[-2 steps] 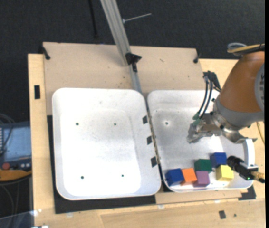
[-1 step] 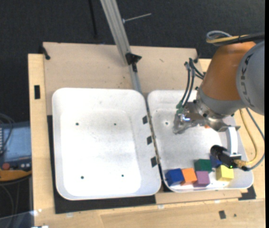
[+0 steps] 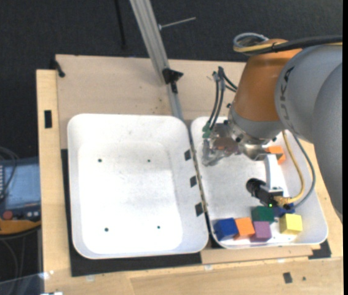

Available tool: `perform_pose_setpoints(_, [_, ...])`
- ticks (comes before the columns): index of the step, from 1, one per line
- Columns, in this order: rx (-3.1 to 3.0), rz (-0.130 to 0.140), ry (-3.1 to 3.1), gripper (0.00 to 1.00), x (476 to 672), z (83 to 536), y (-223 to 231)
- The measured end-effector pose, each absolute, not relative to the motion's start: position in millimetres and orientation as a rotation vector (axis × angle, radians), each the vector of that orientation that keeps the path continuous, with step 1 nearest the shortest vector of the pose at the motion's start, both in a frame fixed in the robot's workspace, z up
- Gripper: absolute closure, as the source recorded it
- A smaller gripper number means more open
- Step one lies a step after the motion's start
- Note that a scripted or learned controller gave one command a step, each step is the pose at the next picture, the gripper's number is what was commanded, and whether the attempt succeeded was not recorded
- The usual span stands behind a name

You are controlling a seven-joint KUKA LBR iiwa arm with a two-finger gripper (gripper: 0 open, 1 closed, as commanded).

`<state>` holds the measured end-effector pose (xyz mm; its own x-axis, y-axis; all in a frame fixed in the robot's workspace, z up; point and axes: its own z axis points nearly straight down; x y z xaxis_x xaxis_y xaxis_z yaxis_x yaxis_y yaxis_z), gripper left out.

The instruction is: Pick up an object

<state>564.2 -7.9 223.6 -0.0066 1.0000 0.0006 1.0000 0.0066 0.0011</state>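
My gripper [image 3: 213,154] hangs over the upper left part of the right bin [image 3: 235,189], under the orange band of the arm. Near the bin's front edge lies a row of small blocks: a blue one [image 3: 225,228], an orange one [image 3: 245,227], a purple one [image 3: 262,230] and a yellow one [image 3: 291,224]. A green block [image 3: 262,214] sits just behind the purple one. The arm partly covers another orange piece [image 3: 276,150] at the bin's right side. The gripper stands well apart from the row of blocks.
The left bin [image 3: 131,183] lies beside the right one, with a row of black clips [image 3: 193,180] along the seam. A slanted metal rail [image 3: 152,39] rises behind the bins. A black cylinder [image 3: 258,189] on the arm's white bracket hangs over the right bin.
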Motion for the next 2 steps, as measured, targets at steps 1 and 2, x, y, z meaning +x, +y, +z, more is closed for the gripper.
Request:
perform_pose_setpoints(1, [2.213,0.003,2.229,1.00,590.9,217,38])
perform_pose_setpoints(2, [2.213,0.005,2.229,1.00,613.8,224,74])
